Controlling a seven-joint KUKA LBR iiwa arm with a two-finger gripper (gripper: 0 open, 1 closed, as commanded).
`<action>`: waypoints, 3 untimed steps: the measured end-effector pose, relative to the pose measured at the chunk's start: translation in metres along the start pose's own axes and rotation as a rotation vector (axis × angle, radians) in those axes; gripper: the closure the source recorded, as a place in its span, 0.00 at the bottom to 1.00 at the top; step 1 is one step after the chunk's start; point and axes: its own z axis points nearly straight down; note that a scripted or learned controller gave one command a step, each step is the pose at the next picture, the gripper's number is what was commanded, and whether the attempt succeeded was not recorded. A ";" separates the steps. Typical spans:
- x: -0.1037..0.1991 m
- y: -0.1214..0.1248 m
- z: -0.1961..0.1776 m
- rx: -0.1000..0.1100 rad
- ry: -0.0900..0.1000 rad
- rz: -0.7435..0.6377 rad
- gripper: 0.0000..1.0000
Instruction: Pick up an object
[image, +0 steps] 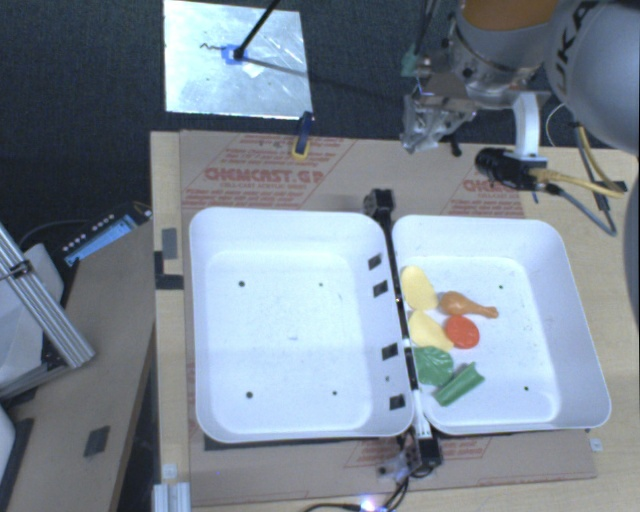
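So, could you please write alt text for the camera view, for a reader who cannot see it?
The grey arm's hand hangs above the bench, behind the right bin, where small toy foods lie clustered near its left wall. The left bin sits beside it.

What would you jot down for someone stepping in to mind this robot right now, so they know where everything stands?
Gripper: raised above the far edge of the bench, behind the right bin, with nothing between its fingers that I can see; whether they are open or shut I cannot tell.
Objects: all in the right bin, bunched by its left wall: two yellow pieces, an orange drumstick-shaped toy, a red round piece, a green leafy piece, a green stick-like piece.
Left bin: no objects seen.
Done: nothing lifted yet.
Left: descend, grasp one object, raise it.
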 end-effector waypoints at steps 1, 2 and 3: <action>0.121 -0.002 0.093 0.019 -0.001 0.000 1.00; 0.183 0.000 0.094 0.013 -0.001 0.005 1.00; 0.179 0.003 -0.038 -0.001 0.001 0.008 1.00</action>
